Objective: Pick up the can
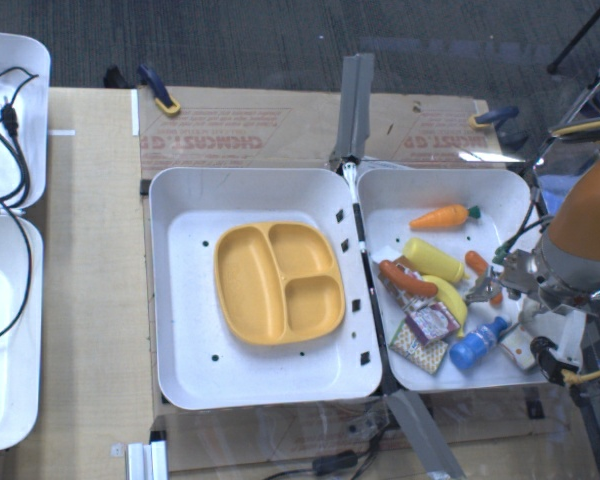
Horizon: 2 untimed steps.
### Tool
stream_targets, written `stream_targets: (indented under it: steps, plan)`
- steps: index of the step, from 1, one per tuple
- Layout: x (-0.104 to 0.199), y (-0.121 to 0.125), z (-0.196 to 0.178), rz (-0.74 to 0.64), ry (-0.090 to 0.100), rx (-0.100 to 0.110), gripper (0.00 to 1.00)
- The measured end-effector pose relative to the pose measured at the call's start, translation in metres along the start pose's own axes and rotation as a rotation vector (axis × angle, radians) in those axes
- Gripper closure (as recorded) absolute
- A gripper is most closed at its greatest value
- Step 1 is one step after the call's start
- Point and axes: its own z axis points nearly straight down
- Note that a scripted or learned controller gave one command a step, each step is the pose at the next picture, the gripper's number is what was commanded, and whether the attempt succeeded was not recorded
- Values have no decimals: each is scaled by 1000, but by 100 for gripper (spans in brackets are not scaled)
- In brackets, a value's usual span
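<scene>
Down low in the right bin (380, 193), gripper (487, 290) just over the clutter, nothing visibly caught, opening impossible to judge. Can (436, 322) lying left of it, wedged among banana (448, 298), hot dog (408, 279) and blue bottle (477, 346). Yellow tray (278, 281) alone next door.

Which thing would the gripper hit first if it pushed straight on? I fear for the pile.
The gripper points toward the view's left, into the right bin. First in that line looks to be the yellow banana, with the small orange piece just beside the path. Height above them is unclear.
</scene>
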Motion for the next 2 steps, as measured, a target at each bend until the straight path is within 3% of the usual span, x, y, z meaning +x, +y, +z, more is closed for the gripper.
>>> stream_targets:
  steps: [1,2]
  plan:
    - [58,36,-1,-361,-1,-2,0]
    - [5,-25,0,-132,0,1,0]
